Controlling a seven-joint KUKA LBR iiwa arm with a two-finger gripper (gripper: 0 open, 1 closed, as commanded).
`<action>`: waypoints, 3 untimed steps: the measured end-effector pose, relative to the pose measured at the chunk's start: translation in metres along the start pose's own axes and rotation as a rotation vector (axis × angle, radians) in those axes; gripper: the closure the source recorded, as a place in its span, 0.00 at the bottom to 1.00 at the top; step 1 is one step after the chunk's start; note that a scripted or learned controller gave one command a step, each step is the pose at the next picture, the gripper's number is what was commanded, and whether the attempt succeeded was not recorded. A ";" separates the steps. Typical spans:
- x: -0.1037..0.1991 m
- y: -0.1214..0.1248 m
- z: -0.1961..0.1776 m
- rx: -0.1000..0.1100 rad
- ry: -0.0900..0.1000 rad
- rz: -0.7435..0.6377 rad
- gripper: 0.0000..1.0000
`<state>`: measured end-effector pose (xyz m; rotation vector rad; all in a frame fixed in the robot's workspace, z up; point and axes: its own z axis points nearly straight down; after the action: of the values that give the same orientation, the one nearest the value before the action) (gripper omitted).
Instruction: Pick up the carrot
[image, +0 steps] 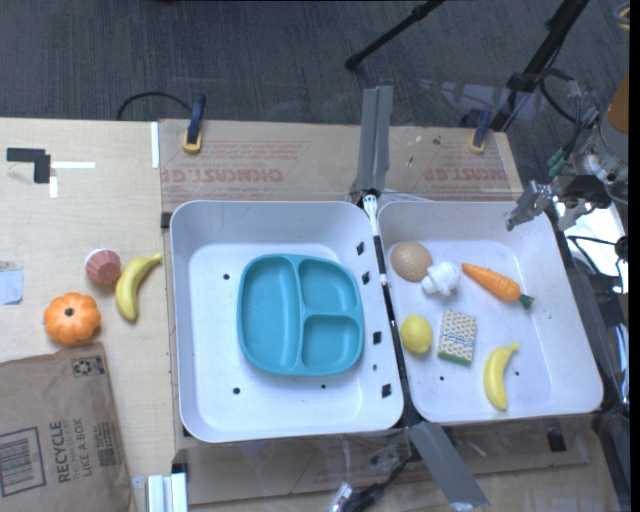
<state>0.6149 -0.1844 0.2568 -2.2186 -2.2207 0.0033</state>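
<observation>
The carrot (492, 281) is orange with a small green end pointing to the lower right. It lies flat in the right bin (560, 330), in its far half towards the right wall. My gripper (540, 203) hangs over the bin's far right corner, up and to the right of the carrot and apart from it. Nothing shows in its grasp.
The right bin also holds a brown egg-shaped item (409, 260), a white lump (441, 278), a lemon (416, 333), a small patterned box (457, 336) and a banana (498, 375). A blue divided plate (300, 314) lies in the left bin (200, 330). A pumpkin (72, 318) and another banana (135, 285) lie on the bench.
</observation>
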 end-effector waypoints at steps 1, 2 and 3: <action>0.028 -0.028 0.166 -0.003 -0.001 -0.236 0.00; -0.008 -0.119 0.158 -0.001 0.000 -0.133 0.00; -0.034 -0.135 0.167 -0.001 0.006 -0.128 0.00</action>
<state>0.4789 -0.2185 0.0903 -2.0695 -2.3549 -0.0051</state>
